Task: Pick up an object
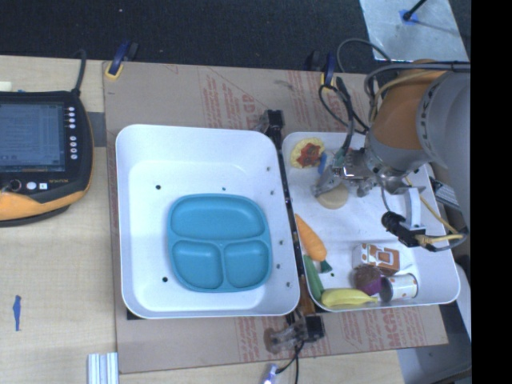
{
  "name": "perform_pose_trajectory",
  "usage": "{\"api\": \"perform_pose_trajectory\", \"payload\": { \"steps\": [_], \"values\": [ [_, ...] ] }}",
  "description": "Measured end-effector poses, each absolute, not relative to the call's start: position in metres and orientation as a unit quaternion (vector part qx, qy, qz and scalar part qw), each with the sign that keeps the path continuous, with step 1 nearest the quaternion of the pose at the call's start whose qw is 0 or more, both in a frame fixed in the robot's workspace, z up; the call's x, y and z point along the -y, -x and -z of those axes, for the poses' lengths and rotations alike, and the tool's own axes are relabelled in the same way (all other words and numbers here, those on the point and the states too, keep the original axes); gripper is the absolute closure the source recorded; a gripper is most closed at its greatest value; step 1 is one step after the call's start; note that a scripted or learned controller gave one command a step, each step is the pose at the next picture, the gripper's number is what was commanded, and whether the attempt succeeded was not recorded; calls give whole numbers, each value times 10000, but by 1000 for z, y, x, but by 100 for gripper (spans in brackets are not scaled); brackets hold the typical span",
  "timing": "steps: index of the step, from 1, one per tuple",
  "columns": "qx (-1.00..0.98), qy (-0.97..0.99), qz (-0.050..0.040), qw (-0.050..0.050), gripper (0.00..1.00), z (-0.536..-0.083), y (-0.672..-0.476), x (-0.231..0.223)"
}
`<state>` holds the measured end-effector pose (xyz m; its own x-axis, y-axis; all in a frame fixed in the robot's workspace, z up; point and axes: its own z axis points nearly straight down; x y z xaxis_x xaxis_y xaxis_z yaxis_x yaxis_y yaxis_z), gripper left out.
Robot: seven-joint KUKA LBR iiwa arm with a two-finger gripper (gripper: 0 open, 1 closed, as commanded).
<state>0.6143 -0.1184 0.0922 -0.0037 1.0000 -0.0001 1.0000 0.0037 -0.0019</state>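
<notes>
My gripper hangs low in the upper part of the right bin, its metal fingers pointing left and down. Right under it lies a tan round object, partly hidden by the fingers. A small red and yellow item sits at the bin's top left corner. Along the bin's left side lie an orange carrot and a green piece. Near the front are a yellow banana, a dark purple round thing, a brown and white packet and a white can.
The left bin bears a blue divided plate. A tablet controller with an orange grip lies on the bench at far left. Cables loop above the arm's wrist at the upper right.
</notes>
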Motion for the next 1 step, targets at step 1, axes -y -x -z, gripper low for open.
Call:
{"api": "perform_pose_trajectory", "payload": {
  "steps": [1],
  "values": [
    [7090,7053,-8,2,0,-92,-621,95]
  ]
}}
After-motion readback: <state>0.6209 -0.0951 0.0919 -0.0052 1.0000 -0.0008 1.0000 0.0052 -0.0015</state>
